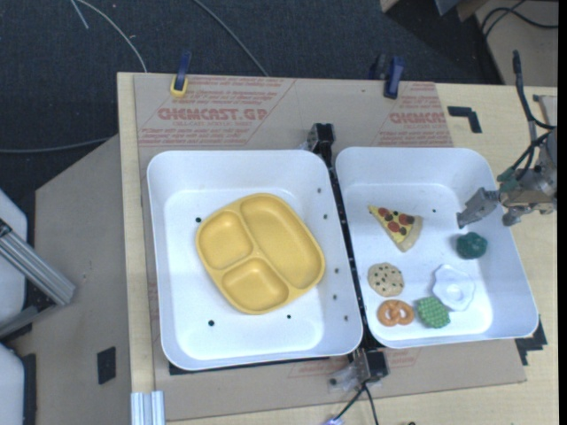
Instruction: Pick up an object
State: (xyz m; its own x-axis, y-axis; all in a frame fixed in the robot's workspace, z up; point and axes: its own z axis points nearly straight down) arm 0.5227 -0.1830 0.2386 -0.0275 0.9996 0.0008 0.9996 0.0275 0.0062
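Note:
In the right bin (416, 156) lie a pizza slice (396, 226), a cookie (385, 278), a pretzel (395, 312), a green knobbly piece (433, 312), a white lumpy piece (454, 288) and a dark green round piece (471, 245). My gripper (493, 212) hangs over the bin's right side, just above and slightly right of the dark green piece. It is open, and nothing sits between its fingers. One grey finger (475, 207) points left toward the bin's middle.
A yellow three-compartment plate (259, 252) fills the middle of the left bin (164, 228). The two bins meet at a black divider (341, 237). Blue clamps (392, 76) hold the cardboard sheet at the back. Cables hang at the right edge.

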